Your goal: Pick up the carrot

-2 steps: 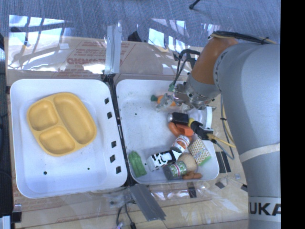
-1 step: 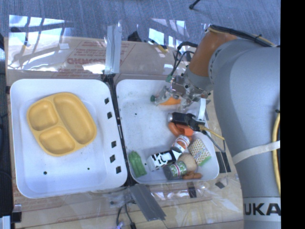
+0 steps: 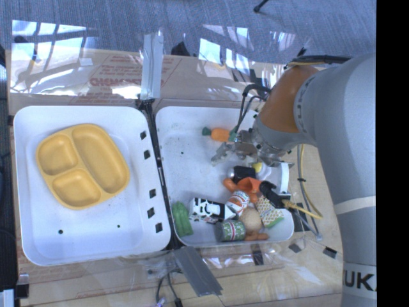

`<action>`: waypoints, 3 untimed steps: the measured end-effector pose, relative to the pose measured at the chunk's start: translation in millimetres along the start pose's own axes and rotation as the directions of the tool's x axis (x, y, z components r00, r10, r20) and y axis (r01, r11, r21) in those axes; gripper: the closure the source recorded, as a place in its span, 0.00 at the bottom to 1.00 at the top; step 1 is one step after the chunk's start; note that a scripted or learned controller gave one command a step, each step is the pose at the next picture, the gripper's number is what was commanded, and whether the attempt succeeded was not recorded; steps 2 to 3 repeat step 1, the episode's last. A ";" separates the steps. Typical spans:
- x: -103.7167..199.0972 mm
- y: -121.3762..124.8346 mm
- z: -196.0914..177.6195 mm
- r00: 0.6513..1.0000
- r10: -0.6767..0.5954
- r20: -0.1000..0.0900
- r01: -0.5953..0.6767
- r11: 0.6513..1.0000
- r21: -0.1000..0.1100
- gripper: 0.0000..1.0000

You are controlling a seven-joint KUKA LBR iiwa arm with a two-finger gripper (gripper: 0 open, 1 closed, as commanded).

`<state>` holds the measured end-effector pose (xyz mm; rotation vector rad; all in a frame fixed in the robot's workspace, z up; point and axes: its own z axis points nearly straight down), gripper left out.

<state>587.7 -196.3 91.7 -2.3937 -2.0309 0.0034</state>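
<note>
Grey arm (image 3: 339, 107) over right bin (image 3: 185, 165), gripper (image 3: 225, 153) fingers apart, holding nothing, just below carrot (image 3: 217, 133)

The carrot (image 3: 217, 133), small and orange with a green top, lies flat on the right bin's (image 3: 185, 171) floor near its far wall.

Bench (image 3: 77, 82) carries two shallow white bins side by side, touching along a black hinge strip. Left bin (image 3: 32, 235) sits at 9 o'clock, right bin (image 3: 185, 133) at 3 o'clock. A metal bracket (image 3: 152, 66) stands at 12 o'clock over the seam; a grey plate (image 3: 198, 270) lies at 6 o'clock.
</note>
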 end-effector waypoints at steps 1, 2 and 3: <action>3.1 62.3 -1.2 0.933 -0.359 0.002 0.359 0.933 -0.004 0.00; 3.1 62.3 -1.2 0.933 -0.359 0.002 0.359 0.933 -0.004 0.00; 3.1 62.3 -1.2 0.933 -0.359 0.002 0.359 0.933 -0.004 0.00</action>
